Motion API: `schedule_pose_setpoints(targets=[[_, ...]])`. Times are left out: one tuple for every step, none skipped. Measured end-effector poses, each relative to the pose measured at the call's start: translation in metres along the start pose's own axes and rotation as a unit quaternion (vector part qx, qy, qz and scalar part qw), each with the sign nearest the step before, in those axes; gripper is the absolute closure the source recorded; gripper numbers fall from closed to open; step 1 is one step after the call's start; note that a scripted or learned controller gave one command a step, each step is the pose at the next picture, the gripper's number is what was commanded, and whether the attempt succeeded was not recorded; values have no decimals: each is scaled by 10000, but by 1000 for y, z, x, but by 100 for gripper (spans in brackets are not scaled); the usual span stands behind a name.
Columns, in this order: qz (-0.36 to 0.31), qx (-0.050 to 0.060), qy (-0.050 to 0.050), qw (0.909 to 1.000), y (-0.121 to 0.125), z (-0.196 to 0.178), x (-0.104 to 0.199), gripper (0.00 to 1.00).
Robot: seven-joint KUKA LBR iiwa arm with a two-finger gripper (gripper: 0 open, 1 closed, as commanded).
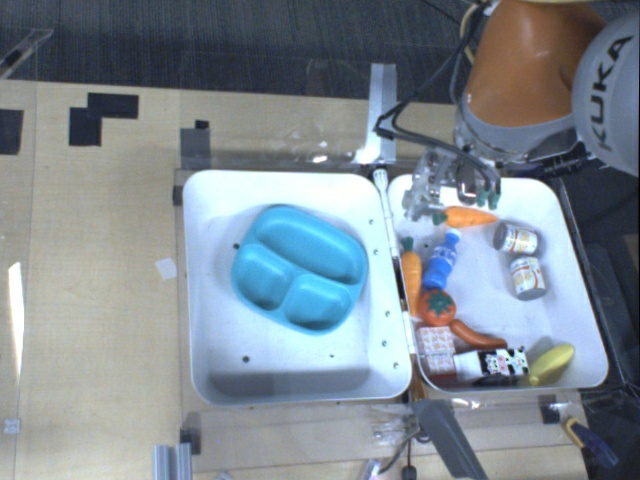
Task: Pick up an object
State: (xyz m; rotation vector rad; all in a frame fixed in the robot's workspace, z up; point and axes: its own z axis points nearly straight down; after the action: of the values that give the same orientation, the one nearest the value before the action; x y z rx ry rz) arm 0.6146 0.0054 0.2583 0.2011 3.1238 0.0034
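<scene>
In the left bin [200, 268], a glossy blue sectioned tray [298, 267]

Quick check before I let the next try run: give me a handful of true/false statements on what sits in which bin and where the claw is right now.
1. The blue divided tray lies in the left bin. True.
2. The claw hangs over the left bin. False: it is over the far end of the right bin, beside the orange carrot.
3. Two small cans sit close together in the right bin. True.
4. The yellow banana lies in the blue divided tray. False: it lies in the right bin's near corner.
5. The blue bottle is in the right bin, near the wall between the bins. True.
</scene>
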Motion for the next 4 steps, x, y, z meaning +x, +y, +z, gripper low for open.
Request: schedule_pose_setpoints(targets=[[-788,-2,-8,9969,6,2,-48,100],[-2185,-2,-13,9758,-34,2,-54,100],[-2944,-3,7,9557,-32,-5,-13,100],[-3648,-6,-4,9311,-5,-39,18,100]])
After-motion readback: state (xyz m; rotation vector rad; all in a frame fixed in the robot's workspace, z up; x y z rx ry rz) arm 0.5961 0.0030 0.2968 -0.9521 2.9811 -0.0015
